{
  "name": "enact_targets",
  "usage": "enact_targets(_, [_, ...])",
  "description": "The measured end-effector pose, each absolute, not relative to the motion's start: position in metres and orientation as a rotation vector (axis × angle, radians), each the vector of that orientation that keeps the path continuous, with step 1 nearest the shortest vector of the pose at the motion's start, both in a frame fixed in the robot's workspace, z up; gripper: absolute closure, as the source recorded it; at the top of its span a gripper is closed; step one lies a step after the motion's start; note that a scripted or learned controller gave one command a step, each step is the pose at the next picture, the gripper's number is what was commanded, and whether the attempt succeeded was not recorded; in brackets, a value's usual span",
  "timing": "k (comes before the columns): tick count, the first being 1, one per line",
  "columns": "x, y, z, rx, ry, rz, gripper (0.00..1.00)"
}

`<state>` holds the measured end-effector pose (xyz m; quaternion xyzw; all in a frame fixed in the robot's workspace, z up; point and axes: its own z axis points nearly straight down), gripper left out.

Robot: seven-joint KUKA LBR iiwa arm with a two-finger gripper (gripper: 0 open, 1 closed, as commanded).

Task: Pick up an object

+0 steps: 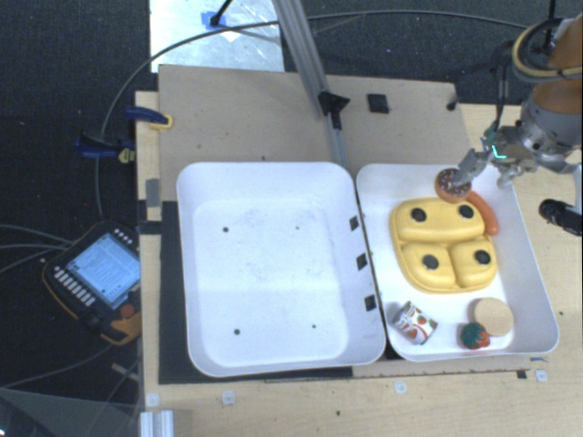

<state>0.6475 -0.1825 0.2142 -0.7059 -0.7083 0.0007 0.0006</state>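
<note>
One small round brown ring-shaped piece [449, 185] between the claw [466, 173] fingers.

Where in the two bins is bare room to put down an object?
The left bin is bare floor from wall to wall. In the right bin, the yellow tray, small can, round beige piece and green toy crowd it; narrow bare strips border its walls.

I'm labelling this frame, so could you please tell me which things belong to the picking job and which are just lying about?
Job:
gripper
right bin
yellow tray
doughnut
sausage
can
round cracker
green and red toy

Lying about:
left bin
pendant
clamps
cables
</note>
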Motion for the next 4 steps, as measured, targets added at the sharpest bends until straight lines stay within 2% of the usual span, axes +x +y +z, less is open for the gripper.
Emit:
enact_targets(1, [0.648,-0.182,0.216,-2.218,-2.227,-0.001,0.0])
enact_targets(3, [0.643,-0.17,0.134,-2.221,-2.232,-0.007,0.0])
enact_targets(4, [0.644,-0.17,0.13,-2.222,-2.235,-0.01,0.0])
